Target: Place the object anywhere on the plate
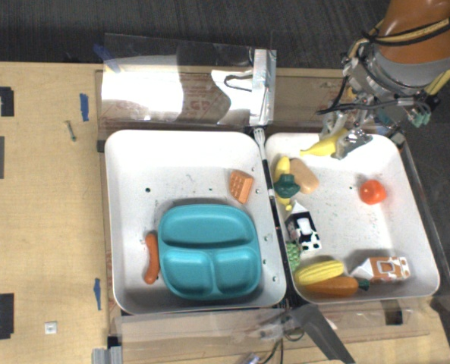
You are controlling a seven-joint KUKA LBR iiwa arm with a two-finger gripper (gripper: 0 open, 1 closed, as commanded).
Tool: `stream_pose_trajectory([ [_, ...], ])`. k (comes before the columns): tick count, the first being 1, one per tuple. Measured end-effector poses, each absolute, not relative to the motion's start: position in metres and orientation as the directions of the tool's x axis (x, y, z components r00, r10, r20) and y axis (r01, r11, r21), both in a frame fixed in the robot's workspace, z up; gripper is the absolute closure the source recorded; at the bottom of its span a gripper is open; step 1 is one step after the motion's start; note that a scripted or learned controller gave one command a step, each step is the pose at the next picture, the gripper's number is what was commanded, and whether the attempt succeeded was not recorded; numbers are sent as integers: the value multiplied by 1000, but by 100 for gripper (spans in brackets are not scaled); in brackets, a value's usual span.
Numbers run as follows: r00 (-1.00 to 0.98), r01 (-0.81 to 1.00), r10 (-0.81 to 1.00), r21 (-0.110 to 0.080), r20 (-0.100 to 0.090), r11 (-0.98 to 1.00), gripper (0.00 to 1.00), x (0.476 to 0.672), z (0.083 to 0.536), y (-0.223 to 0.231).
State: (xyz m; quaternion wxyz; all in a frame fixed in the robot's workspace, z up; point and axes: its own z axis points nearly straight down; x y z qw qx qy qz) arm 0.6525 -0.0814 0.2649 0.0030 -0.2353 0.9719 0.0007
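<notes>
Arm above the right bin's far edge, a banana pinched in its gripper (344,144).

The banana (321,148) sticks out toward nine o'clock from the closed-in fingers, over the right bin (416,203). At seven o'clock, in the left bin (126,203), the teal plate (208,250) lies flat, an orange wedge (240,185) at its one o'clock, a sausage (151,256) at its nine. A tomato (372,192) sits at the gripper's five o'clock.

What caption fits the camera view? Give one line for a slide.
Arm's gripper over the right bin beside a yellow banana; teal plate waits in the left bin.
</notes>
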Motion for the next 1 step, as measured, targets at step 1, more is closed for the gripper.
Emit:
stream_pose_trajectory([
  [1, -650, -760, -760, -9, -13, 650, 100, 628, 344, 5],
])
